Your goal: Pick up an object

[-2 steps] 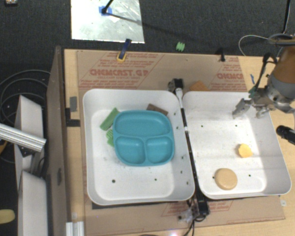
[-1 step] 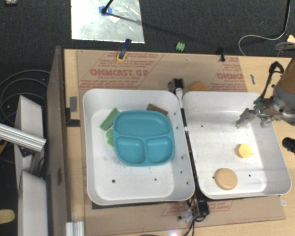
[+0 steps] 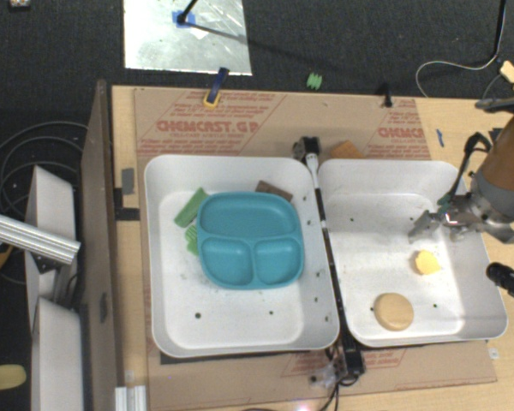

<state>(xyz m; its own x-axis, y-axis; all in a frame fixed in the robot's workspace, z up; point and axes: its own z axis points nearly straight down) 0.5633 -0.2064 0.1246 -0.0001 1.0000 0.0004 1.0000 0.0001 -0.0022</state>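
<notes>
We read "CHEMCAST" on the board (image 3: 207, 127) under the bins. The end effector (image 3: 434, 222) hangs over the right bin (image 3: 368, 195), fingers spread and released, just above the yellow piece (image 3: 427, 263).

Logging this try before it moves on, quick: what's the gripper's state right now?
Gripper: open, nothing between its fingers; it sits over the right bin, up and apart from the yellow piece.
</notes>
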